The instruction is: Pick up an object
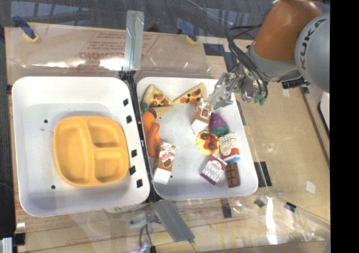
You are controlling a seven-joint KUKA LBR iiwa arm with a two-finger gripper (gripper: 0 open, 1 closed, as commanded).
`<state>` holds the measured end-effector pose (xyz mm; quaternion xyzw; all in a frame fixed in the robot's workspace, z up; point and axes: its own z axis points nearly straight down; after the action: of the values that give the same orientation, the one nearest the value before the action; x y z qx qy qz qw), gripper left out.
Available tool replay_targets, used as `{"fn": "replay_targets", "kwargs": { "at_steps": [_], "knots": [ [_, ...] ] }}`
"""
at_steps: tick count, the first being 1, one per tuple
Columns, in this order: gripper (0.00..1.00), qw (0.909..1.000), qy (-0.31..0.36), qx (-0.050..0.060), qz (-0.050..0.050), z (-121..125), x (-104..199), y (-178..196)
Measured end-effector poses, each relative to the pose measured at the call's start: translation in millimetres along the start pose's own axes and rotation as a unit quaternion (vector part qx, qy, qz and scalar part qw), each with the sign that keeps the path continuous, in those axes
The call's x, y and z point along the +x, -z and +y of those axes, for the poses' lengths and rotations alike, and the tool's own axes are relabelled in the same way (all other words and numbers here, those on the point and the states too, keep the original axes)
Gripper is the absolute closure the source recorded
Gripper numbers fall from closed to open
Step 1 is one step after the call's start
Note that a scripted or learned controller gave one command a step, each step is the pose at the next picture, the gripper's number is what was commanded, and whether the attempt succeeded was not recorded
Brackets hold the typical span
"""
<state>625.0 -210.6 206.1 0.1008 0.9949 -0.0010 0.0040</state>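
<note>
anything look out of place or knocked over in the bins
Nothing looks spilled or damaged. The toy food in the right bin is a loose jumble: cartons lie tipped on their sides, such as the brown-and-white carton. The yellow tray sits flat in the left bin.

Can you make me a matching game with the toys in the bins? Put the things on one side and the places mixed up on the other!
Things:
1. yellow plate
2. carrot
3. chocolate bar
4. end effector

Places:
A. right bin's near right corner
B. over the right bin's far right edge
C. alone in the left bin
D. along the right bin's left wall

Pairs: 1-C, 2-D, 3-A, 4-B
</note>
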Motion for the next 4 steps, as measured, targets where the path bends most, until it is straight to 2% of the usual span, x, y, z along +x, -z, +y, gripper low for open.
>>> {"fn": "replay_targets", "kwargs": {
  "at_steps": [1,2,3,4],
  "knots": [
    [1.00,0.9993,0.037,-0.001,0.004,-19.5,93.3,-9.9],
    [1.00,0.9975,0.070,-0.002,0.006,-0.5,14.6,-72.3],
    [1.00,0.9991,-0.042,0.000,0.001,5.4,-24.5,-13.7],
    [1.00,0.9951,0.099,-0.001,0.004,3.2,-4.6,-61.5]
  ]
}}
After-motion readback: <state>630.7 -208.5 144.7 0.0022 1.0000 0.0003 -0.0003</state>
